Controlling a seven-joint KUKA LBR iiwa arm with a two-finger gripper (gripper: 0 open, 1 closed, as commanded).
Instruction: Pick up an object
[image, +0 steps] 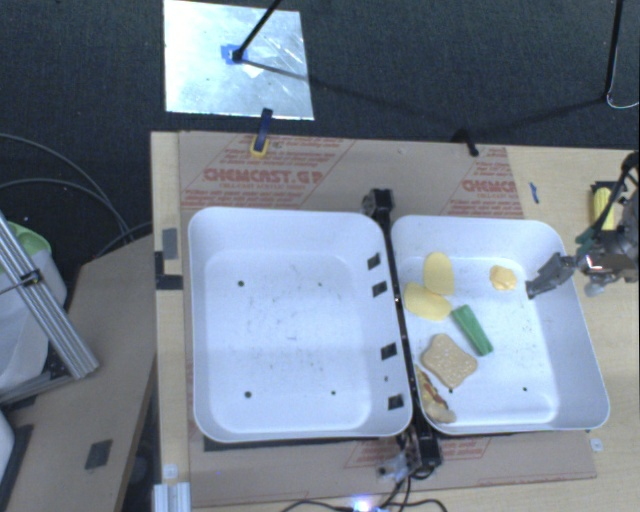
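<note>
Objects for picking lie together in the right bin (575, 330), a shallow white tray with rounded corners and a smooth moulded rim. The left bin (215, 240), its twin, shows a matte white floor with faint grey specks and a few small dark dots. A dark divider strip (392, 300) with small black clips runs between the two, and both rest on a brown cardboard sheet (300, 165) printed with red lettering.

Going left to right in the right bin: a pale yellow lumpy piece (427, 302) sits near the left wall, with a second smooth, oval yellow piece (438, 271) just above it, the two touching or nearly so. Below them lies a tan slice of toy bread (448, 361), squarish with a rounded crust edge, and a small irregular brownish scrap (435, 398) at its lower left, close to the front wall. A green, stubby, stick-shaped piece (471, 329) lies at a slant between the yellow lump and the bread. Farther right, a small rounded yellow-orange chunk (503, 278) sits alone.

The gripper (545, 276) reaches in over the bin's right rim, dark grey and metallic, its tip near the orange chunk but apart from it. Whether it is spread or closed cannot be told; nothing is seen between its tips.
</note>
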